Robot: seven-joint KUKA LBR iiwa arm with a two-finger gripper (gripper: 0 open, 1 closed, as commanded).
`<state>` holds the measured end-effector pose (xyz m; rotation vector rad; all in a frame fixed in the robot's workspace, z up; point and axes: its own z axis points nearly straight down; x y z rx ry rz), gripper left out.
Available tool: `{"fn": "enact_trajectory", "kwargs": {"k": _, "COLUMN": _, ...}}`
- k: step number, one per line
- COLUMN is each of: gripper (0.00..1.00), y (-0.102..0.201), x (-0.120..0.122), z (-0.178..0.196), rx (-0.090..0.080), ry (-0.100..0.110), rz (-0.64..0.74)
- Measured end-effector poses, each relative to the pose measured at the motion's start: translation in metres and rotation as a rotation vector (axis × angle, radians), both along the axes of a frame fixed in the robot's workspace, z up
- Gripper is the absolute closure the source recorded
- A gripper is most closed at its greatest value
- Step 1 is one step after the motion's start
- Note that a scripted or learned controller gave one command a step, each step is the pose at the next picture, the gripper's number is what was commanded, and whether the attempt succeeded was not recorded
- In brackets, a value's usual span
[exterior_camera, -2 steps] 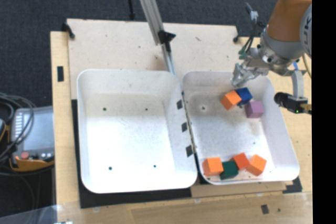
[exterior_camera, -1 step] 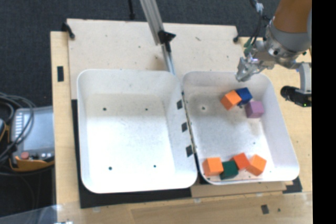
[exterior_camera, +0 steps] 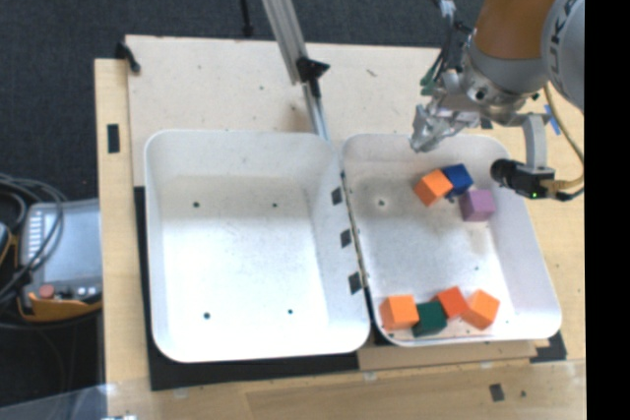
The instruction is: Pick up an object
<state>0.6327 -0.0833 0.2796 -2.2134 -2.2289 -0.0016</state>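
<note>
A slanted aluminium rail rises behind the wooden bench.

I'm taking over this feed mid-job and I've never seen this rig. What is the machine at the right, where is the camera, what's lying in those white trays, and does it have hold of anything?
The machine is a robot arm, grey with an orange band, reaching in from the right. At its tip is the end effector, a two-finger grasper, hovering near the far rim of the right bin. The camera is fixed above the bench and looks down at a slant on two shallow white bins side by side.

In the right bin, near the end effector, lie an orange block, a blue block and a purple block. Along the near edge sit three orange blocks and a green block. The left bin sits beside it.

Nothing is visible between the fingers, so it seems to hold nothing yet.
</note>
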Motion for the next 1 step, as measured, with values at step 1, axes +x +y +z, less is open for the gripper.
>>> {"fn": "enact_trajectory", "kwargs": {"k": 1, "gripper": 1.00, "y": 0.0504, "x": -0.0054, "z": -0.0183, "rx": -0.001, "ry": 0.002, "rz": -0.001}}
